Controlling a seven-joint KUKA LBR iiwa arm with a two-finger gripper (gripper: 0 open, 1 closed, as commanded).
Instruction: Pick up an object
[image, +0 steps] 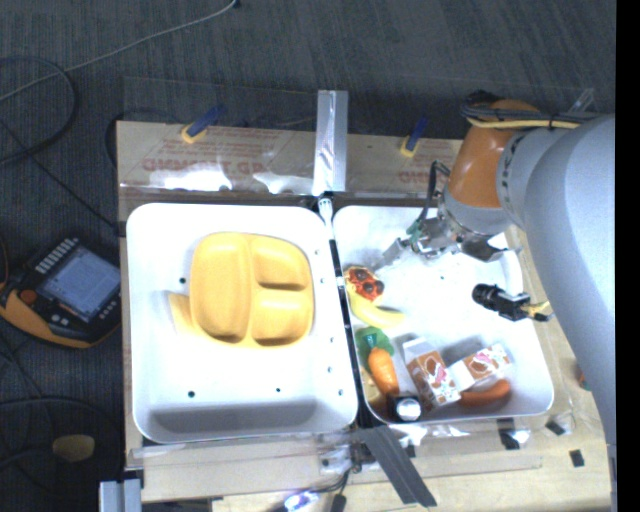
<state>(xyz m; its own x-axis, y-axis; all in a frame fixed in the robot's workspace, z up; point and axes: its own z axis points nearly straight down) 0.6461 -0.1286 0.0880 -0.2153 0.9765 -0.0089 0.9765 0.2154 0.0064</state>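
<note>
White plastic forms the two shallow bins set side by side on the bench. The left bin is occupied by a yellow divided tray, which is laid flat near its middle.

The grey arm is seen reaching in from the right, with its orange band above the far edge of the right bin. The gripper is placed low over the far left part of that bin and is pointed toward the divider between the bins. Only bare white floor is seen beneath its tip. Whether it is open or closed cannot be made out from this angle, and nothing can be confirmed as being held. Whether the bin floor is touched cannot be told either.

The objects to be picked are gathered along the left and near sides of the right bin. A red and black toy is found just beside the gripper's tip, apart from it, against the divider. A yellow banana is laid next to that toy, and an orange carrot is set nearer the camera. A small brown and white carton is tilted beside the carrot. A white and red packet is positioned next to the carton, and a red sausage is laid along the near wall.
</note>
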